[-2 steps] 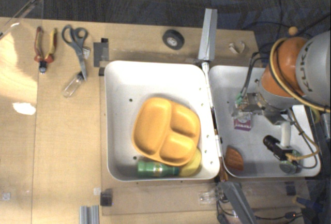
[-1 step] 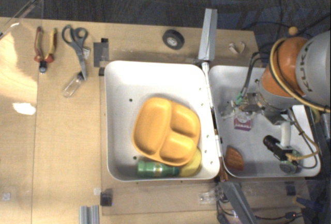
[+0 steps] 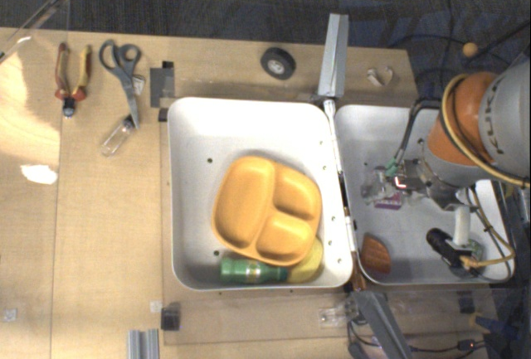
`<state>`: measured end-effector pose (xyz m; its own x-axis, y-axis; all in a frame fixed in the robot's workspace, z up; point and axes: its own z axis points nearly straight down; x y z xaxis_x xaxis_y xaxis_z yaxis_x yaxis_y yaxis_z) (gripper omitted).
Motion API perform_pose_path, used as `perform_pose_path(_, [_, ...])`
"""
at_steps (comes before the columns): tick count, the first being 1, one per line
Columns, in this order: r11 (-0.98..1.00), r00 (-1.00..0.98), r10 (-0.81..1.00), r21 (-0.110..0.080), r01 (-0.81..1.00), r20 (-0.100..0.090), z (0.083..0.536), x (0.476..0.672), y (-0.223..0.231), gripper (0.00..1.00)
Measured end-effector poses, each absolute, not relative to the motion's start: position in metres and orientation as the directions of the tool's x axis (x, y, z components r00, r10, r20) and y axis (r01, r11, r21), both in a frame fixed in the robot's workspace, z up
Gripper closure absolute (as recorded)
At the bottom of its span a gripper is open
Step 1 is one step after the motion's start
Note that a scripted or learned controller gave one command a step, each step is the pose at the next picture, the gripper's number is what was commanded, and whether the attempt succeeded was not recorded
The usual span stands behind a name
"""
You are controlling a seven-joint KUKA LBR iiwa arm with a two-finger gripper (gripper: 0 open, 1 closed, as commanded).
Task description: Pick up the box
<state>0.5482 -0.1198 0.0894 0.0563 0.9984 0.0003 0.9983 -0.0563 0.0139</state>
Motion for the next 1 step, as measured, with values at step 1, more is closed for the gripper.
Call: perform_pose_path(1, [-0.054,0.054,0.999,0.022,0.998,-0.002,0.1015,0.5512,-0.1204,1.00])
